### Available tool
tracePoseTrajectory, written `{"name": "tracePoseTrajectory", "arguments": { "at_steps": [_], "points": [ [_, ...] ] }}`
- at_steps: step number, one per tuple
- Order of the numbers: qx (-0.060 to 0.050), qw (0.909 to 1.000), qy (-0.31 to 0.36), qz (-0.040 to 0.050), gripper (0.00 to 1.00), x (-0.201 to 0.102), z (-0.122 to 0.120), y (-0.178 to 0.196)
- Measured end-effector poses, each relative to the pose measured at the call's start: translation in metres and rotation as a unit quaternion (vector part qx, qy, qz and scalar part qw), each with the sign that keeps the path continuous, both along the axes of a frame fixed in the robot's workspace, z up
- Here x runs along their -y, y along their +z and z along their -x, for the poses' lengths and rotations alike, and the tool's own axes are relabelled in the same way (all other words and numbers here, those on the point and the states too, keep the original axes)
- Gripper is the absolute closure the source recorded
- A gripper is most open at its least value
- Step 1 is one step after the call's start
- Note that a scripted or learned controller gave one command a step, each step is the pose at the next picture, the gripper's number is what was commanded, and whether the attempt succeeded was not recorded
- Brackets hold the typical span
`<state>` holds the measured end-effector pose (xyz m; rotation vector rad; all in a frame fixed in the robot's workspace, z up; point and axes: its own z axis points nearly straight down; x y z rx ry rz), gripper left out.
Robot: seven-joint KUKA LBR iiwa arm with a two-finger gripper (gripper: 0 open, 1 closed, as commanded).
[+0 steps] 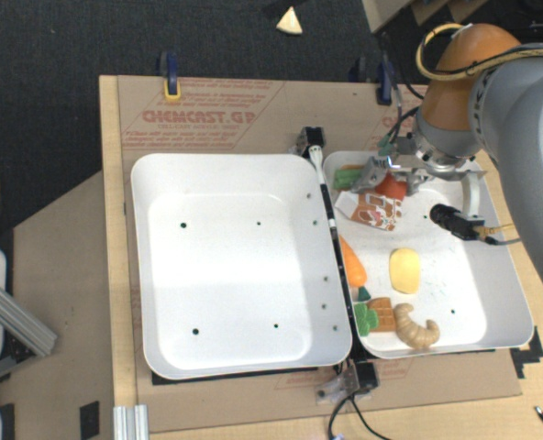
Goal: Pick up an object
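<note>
Two white bins on the bench, and all the action is in the right bin [503,324], around the red-and-white patterned packet [377,213]. The left bin [226,246] sits well to the left of that packet.

The gripper [393,174] hangs low, right at the packet's upper edge, with the orange-banded wrist above it. Open or closed? Can't tell from this angle, because the tip blurs into a small red piece [396,191] touching the packet's top corner.

Nothing looks lifted. The packet appears to lie on the bin floor, so I'd call the pick not yet made.

Up and left of the packet is a green piece [345,178]. Below it, an orange carrot [352,264] lies along the bin wall, with a yellow lump [404,270] below and to the right. Further below are a tan croissant shape [418,326] and some small green and orange bits [371,316].

What's left, by my reading, is to close on something and raise it clear. The packet or the red piece looks likeliest.
</note>
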<state>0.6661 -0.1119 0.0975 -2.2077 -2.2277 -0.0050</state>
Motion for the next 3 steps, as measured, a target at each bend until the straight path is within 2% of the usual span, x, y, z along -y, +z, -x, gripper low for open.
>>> {"name": "tracePoseTrajectory", "arguments": {
  "at_steps": [1, 2, 3],
  "points": [
    [0.002, 1.0, 0.0, 0.0005, 1.0, -0.001, 0.0, 0.012],
    [-0.002, 1.0, -0.003, 0.0008, 1.0, -0.06, 0.106, 0.091],
    [0.004, 1.0, -0.001, 0.0025, 1.0, -0.106, 0.075, 0.13]
  ]
}}
